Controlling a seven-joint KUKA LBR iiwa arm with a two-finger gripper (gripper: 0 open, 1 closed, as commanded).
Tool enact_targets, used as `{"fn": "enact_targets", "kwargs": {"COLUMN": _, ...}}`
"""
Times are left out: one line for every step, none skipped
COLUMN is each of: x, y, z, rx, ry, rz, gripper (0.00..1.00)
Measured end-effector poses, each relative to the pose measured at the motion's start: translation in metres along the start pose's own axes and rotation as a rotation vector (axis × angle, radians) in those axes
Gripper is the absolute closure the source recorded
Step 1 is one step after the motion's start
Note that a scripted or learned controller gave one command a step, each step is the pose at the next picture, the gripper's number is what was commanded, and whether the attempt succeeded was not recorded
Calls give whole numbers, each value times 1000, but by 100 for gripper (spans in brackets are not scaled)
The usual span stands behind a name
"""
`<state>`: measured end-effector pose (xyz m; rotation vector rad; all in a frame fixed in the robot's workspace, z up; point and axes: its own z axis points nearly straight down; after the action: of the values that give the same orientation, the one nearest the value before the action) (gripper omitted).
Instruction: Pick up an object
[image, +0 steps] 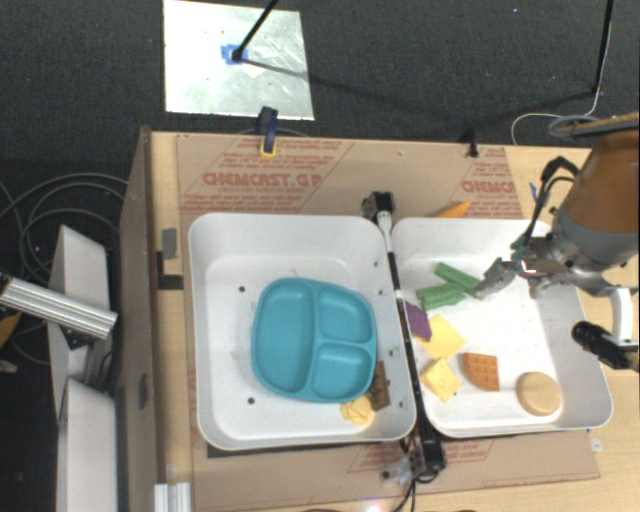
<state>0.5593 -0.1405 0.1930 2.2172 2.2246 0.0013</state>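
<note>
**Gripper low over the right bin, close to the green pieces; no grasp visible**

The arm (600, 200) enters from the right and angles down into the right bin (575, 330), presumably because that bin carries nearly all the loose pickable items. The gripper (497, 278) sits low, its tip just beside two green pieces (450, 285) lying near the divider. Nothing shows between its tips, so I record no hold; how wide it stands, cannot tell at this resolution.

Other candidates in the right bin: a purple piece (417, 320), a yellow wedge (444, 338), a smaller yellow block (440, 379), a waffle-like orange square (481, 371) and a tan round piece (540, 393), all apart from the tool.

The left bin (215, 300) holds a blue divided plate (312, 338), with a yellow piece (357, 410) and a brown piece (380, 388) at its lower right edge.

Judgement: approach stage, target probably green, lift not yet done.
</note>
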Motion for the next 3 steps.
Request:
{"fn": "enact_targets", "kwargs": {"x": 20, "y": 52, "z": 108, "rx": -10, "ry": 1, "rz": -2, "gripper": 0}}
{"fn": "enact_targets", "kwargs": {"x": 55, "y": 95, "z": 99, "rx": -6, "ry": 1, "rz": -6, "gripper": 0}}
{"fn": "enact_targets", "kwargs": {"x": 39, "y": 50, "z": 110, "rx": 4, "ry": 0, "rz": 4, "gripper": 0}}
